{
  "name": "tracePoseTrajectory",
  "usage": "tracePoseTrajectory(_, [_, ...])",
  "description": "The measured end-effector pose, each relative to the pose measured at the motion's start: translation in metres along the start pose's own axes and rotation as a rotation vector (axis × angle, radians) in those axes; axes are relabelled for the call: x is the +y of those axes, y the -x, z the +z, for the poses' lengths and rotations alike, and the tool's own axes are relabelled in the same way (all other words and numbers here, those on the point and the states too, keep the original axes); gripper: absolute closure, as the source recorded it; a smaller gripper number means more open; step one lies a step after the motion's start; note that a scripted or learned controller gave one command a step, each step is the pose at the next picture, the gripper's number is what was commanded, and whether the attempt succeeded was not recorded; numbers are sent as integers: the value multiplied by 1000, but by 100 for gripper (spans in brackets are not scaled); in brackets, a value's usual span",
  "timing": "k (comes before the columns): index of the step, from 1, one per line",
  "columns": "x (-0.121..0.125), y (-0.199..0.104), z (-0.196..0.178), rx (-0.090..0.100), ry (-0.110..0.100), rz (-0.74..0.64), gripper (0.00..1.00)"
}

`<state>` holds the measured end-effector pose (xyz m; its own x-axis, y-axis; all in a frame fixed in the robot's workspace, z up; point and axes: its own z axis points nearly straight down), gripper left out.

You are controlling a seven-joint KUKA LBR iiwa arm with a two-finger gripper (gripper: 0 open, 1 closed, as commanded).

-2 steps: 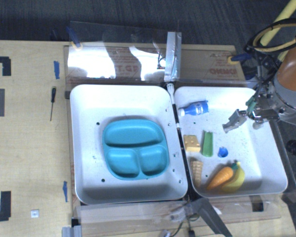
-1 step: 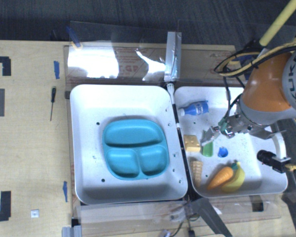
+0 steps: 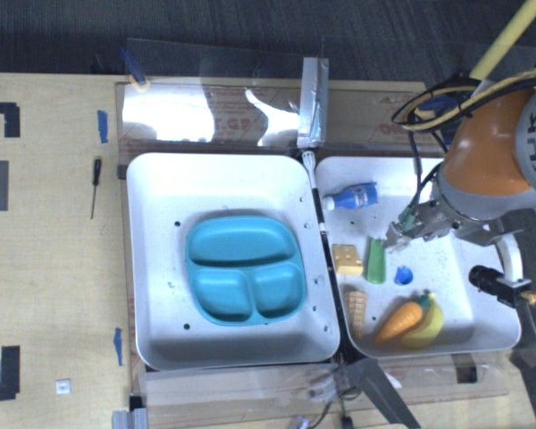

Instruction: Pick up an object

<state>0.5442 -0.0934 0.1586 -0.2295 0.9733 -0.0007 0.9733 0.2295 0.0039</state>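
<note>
Green block point(image 3: 375, 261) sits just beside gripper point(image 3: 400, 231), grip state I cannot tell, so approx. aim may nudge it away.

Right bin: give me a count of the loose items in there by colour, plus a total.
Blue: 2, a bottle and a small piece
Green: 1, a block
Tan: 2, a cracker and a cone
Orange: 1, a carrot
Yellow: 1, a banana
Total: 7
</note>
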Motion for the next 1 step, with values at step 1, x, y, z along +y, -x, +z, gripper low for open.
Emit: tracePoseTrajectory(1, [0, 0, 1, 0, -1, 0, 0])
